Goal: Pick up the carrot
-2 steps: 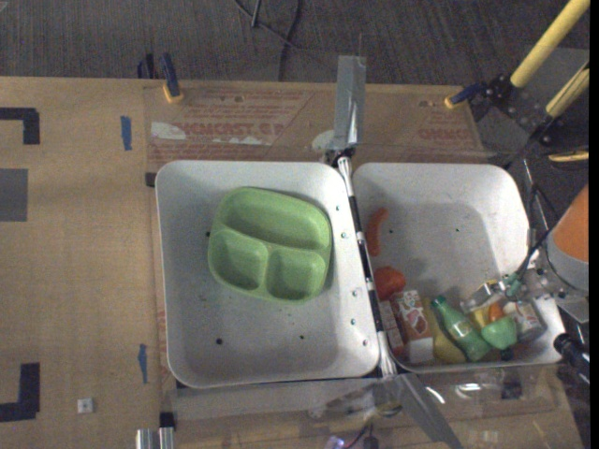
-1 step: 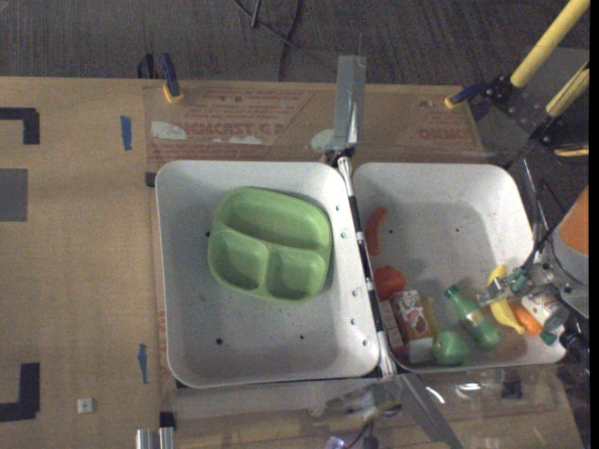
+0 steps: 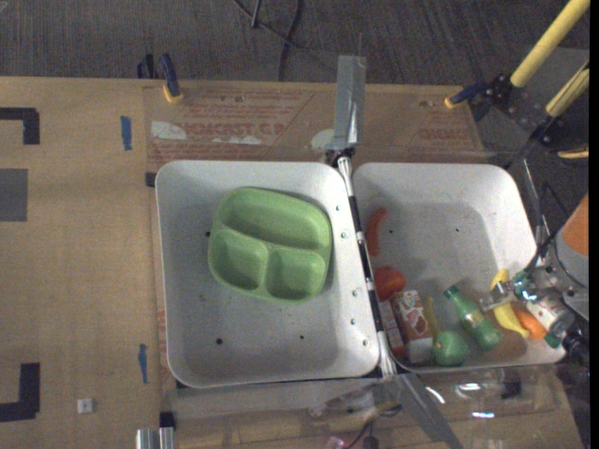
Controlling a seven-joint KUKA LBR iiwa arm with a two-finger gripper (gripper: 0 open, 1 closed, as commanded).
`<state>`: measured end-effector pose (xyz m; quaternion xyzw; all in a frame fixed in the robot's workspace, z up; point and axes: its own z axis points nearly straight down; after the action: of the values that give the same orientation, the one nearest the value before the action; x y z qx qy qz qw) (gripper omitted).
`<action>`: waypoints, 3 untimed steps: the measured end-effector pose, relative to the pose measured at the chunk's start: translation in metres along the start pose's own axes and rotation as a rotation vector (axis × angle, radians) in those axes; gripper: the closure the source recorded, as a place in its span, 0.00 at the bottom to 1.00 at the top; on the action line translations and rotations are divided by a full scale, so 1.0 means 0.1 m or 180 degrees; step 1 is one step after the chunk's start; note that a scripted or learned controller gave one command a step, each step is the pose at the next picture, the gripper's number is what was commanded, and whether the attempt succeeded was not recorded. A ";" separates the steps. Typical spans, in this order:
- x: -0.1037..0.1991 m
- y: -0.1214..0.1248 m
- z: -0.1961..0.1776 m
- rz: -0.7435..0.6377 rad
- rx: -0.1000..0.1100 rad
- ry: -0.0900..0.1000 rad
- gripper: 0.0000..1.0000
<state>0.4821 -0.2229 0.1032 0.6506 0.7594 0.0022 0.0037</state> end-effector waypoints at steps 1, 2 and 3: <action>0.01 0.04 0.12 0.0541 -0.0027 -0.0001 1.00; 0.08 0.06 0.12 0.0513 -0.0015 0.0040 0.00; 0.12 0.13 0.14 0.0440 0.0001 0.0005 0.00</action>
<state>0.4928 -0.2087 0.0897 0.7015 0.7127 0.0029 0.0028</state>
